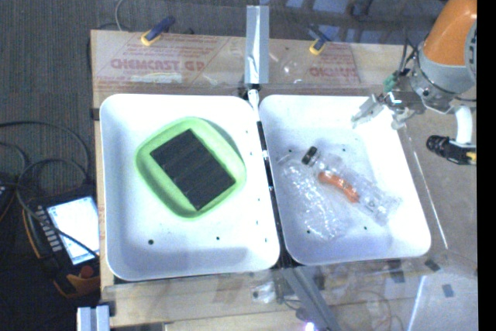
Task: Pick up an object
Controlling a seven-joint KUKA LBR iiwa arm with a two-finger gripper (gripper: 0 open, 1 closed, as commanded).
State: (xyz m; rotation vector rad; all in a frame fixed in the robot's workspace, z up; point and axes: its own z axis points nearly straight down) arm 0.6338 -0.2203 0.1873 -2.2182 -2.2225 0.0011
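Grey metal jaws [381,109] of the arm's two-finger gripper, hanging over the upper right corner of the right shallow white bin [415,232]; two pale fingers splayed apart, parted and gripping nothing; orange band [452,29] of the grey arm just above the wrist, at the right edge of the view.

Below and left of the jaws, well apart from them, a crumpled clear plastic packet with an orange piece inside [347,187], lying flat near the middle of that bin; just up-left of it, a small dark cylindrical object [310,155]; untouched, both resting on the bin floor.

Further left, across the dividing rims, the left shallow white bin [124,244]; inside it, a green rounded tray carrying a dark ribbed rectangular slab [191,167], tilted diagonally.

Beyond both bins, a brown board-topped table [178,58] with red lettering; two yellow-and-blue clamps [156,30] along its far edge; dark carpet around, with cables and a small lit screen [74,225] at lower left.
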